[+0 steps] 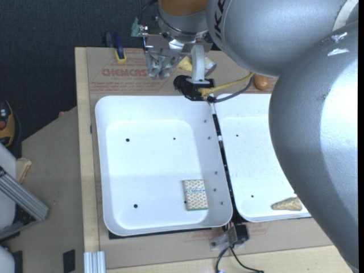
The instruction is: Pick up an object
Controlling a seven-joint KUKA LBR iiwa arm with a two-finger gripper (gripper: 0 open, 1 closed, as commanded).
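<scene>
At the near edge of the desk (90, 220), between the two bins, a small black connector (240, 232) sits with a thin cable trailing off the bottom of the view; what it belongs to is hard to make out.

Just beyond it, in the left bin (148, 169), a small square packet (195, 194) with a fine green-and-white pattern lies flat in the near right corner, close to the right wall but apart from it. The print on it is too small to read. Four dark dots mark the floor of that bin.

In the right bin (250, 152), a tan, wedge-like scrap (287, 204) lies against the near edge. Its right end is cut off by the grey arm (307, 95), which also hides most of that bin's right side. What the scrap is cannot be told.

Farther back, past the far rim of the left bin, the end effector (161, 68) hangs over bare desk printed with red lettering, partly covered. It is well apart from the packet and nothing is seen in it; whether it stands apart or together I cannot tell, for its tip is small and cluttered. The orange band (182, 1) sits just above it.

At the far left corner of the desk stands a blue-and-yellow clamp (119, 48). Behind the right bin a round orange thing (261, 82) peeks out, half hidden by the arm.
</scene>
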